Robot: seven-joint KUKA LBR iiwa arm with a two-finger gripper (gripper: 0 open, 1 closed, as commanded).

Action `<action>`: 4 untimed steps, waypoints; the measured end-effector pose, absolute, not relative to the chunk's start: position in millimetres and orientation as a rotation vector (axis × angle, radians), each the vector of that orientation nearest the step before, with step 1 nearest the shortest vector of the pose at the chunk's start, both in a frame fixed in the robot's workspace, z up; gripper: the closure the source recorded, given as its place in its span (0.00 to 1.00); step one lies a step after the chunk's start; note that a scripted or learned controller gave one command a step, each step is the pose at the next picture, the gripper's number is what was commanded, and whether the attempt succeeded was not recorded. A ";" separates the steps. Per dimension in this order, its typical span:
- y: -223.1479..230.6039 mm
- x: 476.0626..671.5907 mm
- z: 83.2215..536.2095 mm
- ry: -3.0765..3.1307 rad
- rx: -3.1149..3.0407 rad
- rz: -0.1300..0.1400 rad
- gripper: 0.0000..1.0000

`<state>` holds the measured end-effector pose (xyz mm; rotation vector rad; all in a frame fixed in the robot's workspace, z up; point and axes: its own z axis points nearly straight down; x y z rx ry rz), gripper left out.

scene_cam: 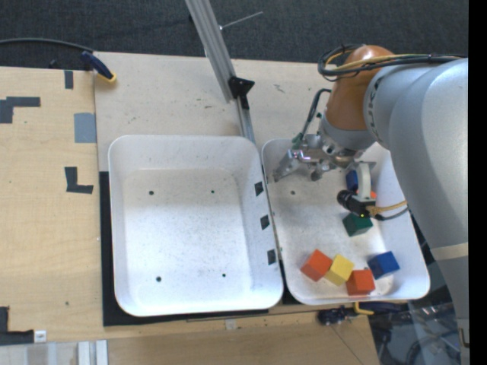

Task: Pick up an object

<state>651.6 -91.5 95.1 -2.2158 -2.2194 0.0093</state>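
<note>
I see the grey arm with its orange band reaching in from three o'clock over the right-hand shallow white plastic bin [283,226]. Its two-finger metal gripper [298,166] hangs at the bin's twelve o'clock end, and I cannot tell its state. The blocks look matte and hard-edged, with no clear long axis. A small dark green cube [356,224] sits tilted toward three o'clock. At six o'clock cluster an orange cube [316,265], a yellow cube [340,269], a red-orange cube [361,281] and a blue cube [384,263]. The left-hand white bin [129,204] is speckled.
</note>
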 end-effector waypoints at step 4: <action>-90.6 650.8 218.0 -2.226 -2.223 -0.004 1.00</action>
